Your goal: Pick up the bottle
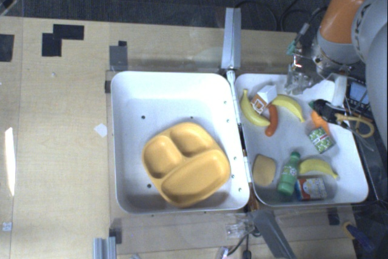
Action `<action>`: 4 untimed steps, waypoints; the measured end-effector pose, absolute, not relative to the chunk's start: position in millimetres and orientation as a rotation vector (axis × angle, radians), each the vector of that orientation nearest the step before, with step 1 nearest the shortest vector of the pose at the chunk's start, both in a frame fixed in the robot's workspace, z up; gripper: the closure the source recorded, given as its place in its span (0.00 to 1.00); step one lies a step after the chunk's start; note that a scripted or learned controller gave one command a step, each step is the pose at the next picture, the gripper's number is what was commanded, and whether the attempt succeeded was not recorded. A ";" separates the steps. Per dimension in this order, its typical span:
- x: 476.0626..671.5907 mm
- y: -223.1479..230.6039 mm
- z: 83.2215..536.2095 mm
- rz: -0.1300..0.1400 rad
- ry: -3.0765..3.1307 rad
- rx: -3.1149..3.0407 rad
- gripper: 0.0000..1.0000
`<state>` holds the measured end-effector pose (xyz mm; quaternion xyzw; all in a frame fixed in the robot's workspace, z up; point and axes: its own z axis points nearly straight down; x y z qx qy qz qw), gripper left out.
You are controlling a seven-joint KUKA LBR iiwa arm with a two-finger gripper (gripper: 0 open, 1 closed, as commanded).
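Bottle: green, lying in the right bin, well below and apart from the tool. Looks light, stiff, slick plastic; best pinched across the mid-body. Tool spread or pressed together: cannot tell.

The arm is running off the picture's right edge, the tool at the right bin's far edge is showing too blurred to read its fingers, and the label on the small carton is too small to read.
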<state>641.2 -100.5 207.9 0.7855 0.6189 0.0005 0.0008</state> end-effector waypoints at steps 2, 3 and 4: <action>532.6 -102.3 103.0 -0.001 1.854 2.539 0.00; 505.3 -98.6 89.1 0.025 1.754 2.591 0.00; 493.9 -146.6 88.7 0.025 1.276 2.859 0.00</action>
